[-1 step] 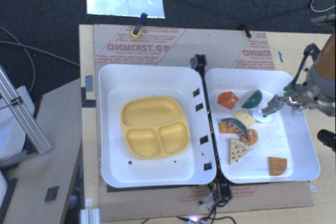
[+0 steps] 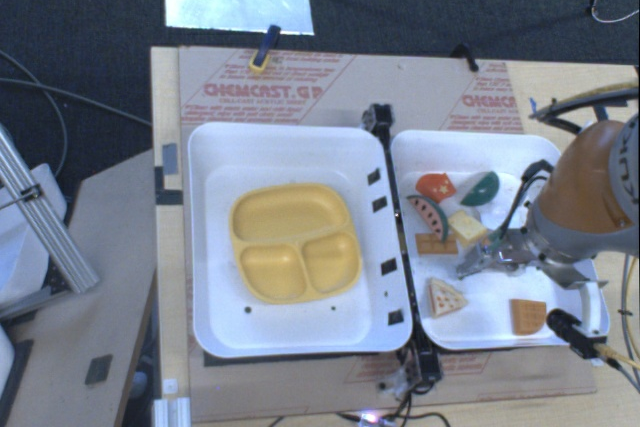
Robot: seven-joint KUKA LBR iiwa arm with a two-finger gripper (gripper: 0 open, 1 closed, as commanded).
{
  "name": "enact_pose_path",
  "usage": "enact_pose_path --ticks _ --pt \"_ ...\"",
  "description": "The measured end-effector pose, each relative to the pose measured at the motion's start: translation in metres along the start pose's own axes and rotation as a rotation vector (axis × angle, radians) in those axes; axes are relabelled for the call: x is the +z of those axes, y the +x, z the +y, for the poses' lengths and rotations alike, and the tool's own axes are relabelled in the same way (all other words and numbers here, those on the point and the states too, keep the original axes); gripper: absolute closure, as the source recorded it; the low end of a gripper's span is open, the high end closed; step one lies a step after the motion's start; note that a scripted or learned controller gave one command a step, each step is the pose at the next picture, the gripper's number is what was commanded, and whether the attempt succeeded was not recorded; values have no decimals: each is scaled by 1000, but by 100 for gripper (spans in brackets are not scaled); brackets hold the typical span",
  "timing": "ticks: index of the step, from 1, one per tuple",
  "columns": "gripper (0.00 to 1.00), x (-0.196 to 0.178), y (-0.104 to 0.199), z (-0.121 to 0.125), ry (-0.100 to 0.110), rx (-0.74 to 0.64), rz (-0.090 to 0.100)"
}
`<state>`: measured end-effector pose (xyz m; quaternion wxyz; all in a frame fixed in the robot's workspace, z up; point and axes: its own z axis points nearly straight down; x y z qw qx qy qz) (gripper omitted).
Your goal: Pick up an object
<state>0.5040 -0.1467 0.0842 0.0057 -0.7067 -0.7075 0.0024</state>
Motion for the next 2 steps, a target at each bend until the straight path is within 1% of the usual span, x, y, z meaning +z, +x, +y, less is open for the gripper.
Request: enact_pose_path --ticks 1,2 --pt "0 -2 -43 53 -18 -2 -8" --pt "0 -72 -61 94 -23 -4 -10"
